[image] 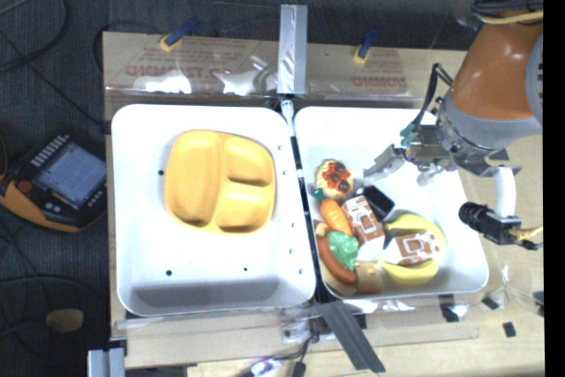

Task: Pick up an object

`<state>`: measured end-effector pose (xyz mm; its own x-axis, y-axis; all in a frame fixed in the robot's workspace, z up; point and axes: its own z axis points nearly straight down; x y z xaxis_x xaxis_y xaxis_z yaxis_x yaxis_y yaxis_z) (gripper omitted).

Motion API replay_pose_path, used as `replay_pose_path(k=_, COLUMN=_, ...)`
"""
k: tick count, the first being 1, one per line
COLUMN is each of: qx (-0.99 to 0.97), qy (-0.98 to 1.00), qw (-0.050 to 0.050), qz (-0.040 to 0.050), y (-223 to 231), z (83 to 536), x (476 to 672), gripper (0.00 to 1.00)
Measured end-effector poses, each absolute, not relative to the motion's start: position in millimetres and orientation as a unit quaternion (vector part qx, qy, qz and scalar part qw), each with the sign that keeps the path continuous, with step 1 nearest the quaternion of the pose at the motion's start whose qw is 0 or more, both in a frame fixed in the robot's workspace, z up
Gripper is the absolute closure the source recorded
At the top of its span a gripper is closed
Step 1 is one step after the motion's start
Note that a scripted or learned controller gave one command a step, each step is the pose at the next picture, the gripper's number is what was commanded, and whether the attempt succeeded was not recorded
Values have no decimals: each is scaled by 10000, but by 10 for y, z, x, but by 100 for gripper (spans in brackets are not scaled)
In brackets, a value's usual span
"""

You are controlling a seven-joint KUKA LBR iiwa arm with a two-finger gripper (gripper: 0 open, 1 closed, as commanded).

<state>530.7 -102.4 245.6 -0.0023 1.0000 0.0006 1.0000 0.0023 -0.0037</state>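
Resting on dark carpet, the bench [132, 66] bears two bins; claw [378, 179] state unclear.

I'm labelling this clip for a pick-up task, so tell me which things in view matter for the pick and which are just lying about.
For the pick:
gripper above the right bin
toy food pile in that bin: pizza slice, carrot, hot dog, banana

Lying about:
yellow divided tray in the left bin
handheld pendant on the floor
blue clamps
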Motion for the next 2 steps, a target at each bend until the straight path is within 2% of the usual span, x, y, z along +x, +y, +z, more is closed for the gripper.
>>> replay_pose_path(k=1, qx=-6475, qy=-7621, qw=5, qz=0, y=-1018, z=1285, x=5248, gripper=0)
replay_pose_path(k=2, qx=-5954, qy=-8031, qw=-195, qz=-86, y=-1279, z=1039, x=5443, gripper=0)
